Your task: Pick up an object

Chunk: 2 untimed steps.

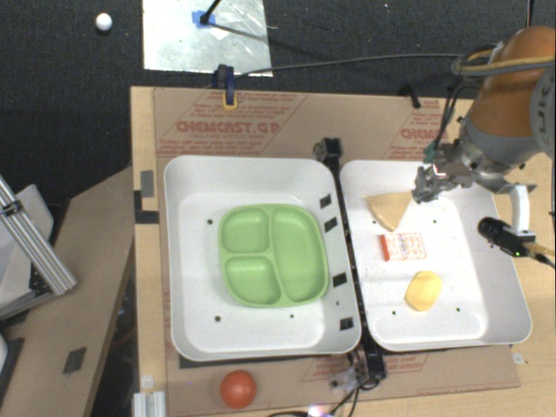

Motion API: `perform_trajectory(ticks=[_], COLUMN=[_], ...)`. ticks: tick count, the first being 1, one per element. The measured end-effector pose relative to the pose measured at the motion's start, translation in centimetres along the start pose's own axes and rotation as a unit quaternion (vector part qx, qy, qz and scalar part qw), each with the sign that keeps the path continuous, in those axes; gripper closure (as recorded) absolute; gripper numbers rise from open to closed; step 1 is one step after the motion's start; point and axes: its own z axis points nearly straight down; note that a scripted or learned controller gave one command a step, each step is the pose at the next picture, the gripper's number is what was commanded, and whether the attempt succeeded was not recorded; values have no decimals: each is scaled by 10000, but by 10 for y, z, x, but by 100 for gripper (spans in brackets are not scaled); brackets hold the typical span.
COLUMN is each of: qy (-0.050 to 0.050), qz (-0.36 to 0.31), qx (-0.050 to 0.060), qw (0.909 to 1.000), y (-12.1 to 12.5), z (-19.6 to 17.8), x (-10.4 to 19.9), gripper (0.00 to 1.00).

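Objects for picking lie in the right bin (499,315), and I count three of them. Nearest the gripper (425,187) is a tan wedge-shaped piece (388,208) in the upper left part of that bin; its upper right corner sits just beside the gripper tip, to the lower left of it, and I cannot tell whether the two are touching. Below the wedge, toward the middle of the bin, lies a small white and red packet (400,247), flat on the floor and clearly apart from the gripper. Further down sits a yellow lemon-like object (423,291), well apart from the gripper, in the lower middle of the bin.

The arm (512,94) comes in from the upper right of the frame, its orange band high up and the grey wrist angled down and left toward the wedge. The fingertips are small and dark from here — I cannot tell if they are spread or closed, and nothing shows between them.

In the left bin (187,233) a green divided plate (272,254) lies near the centre. An orange-red ball (237,388) rests on the bench at the bottom of the frame, outside both bins, below the left bin.
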Motion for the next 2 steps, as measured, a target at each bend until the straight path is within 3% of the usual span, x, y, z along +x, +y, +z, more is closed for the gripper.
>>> perform_trajectory(ticks=[2], qy=[2], qz=[-3], qx=[1], qw=[10000], y=[25], z=[-8], x=[103], gripper=[100])
